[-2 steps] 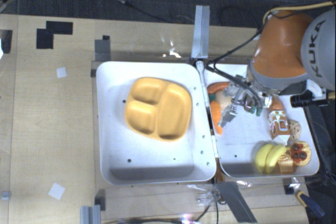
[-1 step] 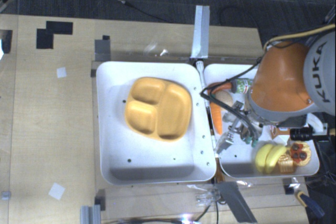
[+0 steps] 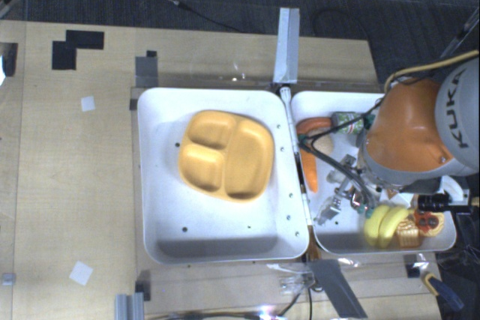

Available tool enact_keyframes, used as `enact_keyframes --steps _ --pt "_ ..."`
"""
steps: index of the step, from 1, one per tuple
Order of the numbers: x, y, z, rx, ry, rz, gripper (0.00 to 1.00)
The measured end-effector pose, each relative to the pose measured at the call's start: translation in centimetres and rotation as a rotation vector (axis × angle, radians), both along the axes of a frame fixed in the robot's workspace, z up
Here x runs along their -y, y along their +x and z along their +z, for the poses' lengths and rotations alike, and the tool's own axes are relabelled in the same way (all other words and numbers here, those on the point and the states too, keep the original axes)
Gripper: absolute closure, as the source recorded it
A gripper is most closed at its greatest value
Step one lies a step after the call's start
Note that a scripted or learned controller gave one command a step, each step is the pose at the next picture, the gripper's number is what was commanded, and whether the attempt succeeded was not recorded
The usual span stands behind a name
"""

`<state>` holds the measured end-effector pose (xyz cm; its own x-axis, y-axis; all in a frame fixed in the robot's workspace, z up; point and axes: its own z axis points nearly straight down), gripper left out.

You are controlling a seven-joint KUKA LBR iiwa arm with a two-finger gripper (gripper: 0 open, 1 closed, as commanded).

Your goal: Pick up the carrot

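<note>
The gripper hangs low inside the right-hand bin, its metal parts reaching toward the bin's left wall; whether it is spread or closed cannot be told from this angle, and nothing can be seen caught in it. Just left of it, lying lengthwise along the bin's left wall, is the carrot, an orange stick running from far to near, close to the gripper but with no clear contact. At the carrot's far end sits a reddish-orange rounded item, and just right of that a small greenish packet, partly hidden by cables. On the near right of the gripper a bunch of yellow bananas rests against the near wall, with a small golden-brown ridged piece touching its right side and a red-and-dark object beside that. The arm's orange band looms over the bin's right half. In the left-hand bin a yellow divided tray lies near the middle, well apart from the carrot. Both bins sit on a wooden bench.
</note>
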<state>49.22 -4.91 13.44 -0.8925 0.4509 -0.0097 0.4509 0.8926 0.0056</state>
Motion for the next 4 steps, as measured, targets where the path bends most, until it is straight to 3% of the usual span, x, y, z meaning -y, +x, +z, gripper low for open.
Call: enact_keyframes --steps 1,2,3,4 --pt "4.8 -0.1 -4.5 0.003 0.000 -0.080 0.00" --pt "4.7 0.3 -3.3 0.014 0.000 -0.076 1.00" --pt "5.3 0.1 -4.3 0.010 -0.006 0.364 1.00" --pt "4.4 0.3 -4.2 0.014 -0.019 0.701 1.00"
